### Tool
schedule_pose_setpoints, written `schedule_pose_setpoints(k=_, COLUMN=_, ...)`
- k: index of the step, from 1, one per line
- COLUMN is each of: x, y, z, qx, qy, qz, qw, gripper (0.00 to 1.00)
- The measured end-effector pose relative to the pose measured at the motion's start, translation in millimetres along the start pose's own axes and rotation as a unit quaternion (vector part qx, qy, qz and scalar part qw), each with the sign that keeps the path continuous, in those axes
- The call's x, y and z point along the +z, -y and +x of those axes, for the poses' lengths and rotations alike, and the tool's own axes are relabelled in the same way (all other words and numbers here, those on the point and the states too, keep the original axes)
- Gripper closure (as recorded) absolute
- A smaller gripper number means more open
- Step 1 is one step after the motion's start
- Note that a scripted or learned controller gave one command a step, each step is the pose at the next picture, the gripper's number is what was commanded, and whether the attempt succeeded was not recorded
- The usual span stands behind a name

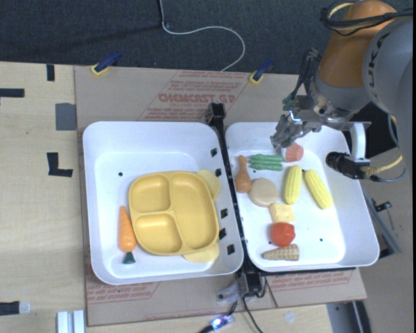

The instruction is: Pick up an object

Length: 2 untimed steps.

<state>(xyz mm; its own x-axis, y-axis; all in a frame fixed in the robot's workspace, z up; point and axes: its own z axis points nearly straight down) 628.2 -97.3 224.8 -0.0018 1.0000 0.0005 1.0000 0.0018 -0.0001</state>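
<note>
My gripper (pixel 285 139) hangs over the back of the right bin (pixel 347 245), just above and left of a small pink-red piece (pixel 295 152). A green pod (pixel 265 161) lies directly below it. Further forward lie a drumstick (pixel 243 175), a beige round piece (pixel 263 191), two corn cobs (pixel 292 184) (pixel 318 189), a yellow cube (pixel 283 214), a red tomato (pixel 283 234) and a waffle cone (pixel 281 254). Nothing visible is held.
The left bin (pixel 104 151) holds a yellow divided plate (pixel 173 211), with a carrot (pixel 127 233) along its left side and pale yellow pieces (pixel 210 181) poking out from under it. A black clip (pixel 216 112) sits where the two bins meet.
</note>
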Motion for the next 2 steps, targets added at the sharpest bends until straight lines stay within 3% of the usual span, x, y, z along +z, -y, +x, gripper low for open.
schedule_pose_setpoints(k=1, x=8.7, y=34.9, z=29.4, qx=0.0, qy=0.0, qz=0.002, qw=1.0, gripper=1.0)
schedule_pose_setpoints(k=2, x=-0.9, y=33.2, z=34.3, qx=0.0, qy=0.0, qz=0.0, qw=1.0, gripper=1.0)
